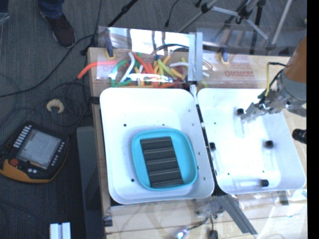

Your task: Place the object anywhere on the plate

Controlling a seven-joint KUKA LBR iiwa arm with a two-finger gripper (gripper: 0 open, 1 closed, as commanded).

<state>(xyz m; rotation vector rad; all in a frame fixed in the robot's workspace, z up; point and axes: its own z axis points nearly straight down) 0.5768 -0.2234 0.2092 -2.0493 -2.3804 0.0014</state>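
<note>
A light blue plate [137, 156] sits in the left white bin [114, 113], toward its front. A dark grey ridged block [160, 161] lies flat on the plate, filling most of its middle. My gripper [242, 113] is low over the far part of the right white bin [284, 133], well to the right of the plate and apart from the block. The grey arm with its orange band [298, 63] comes in from the right edge.
Small dark pieces lie in the right bin at mid right [269, 144], front [264, 183] and by its left wall [212, 146]. A heap of coloured cables [149, 68] lies behind the left bin. A teach pendant [32, 151] rests on the floor to the left.
</note>
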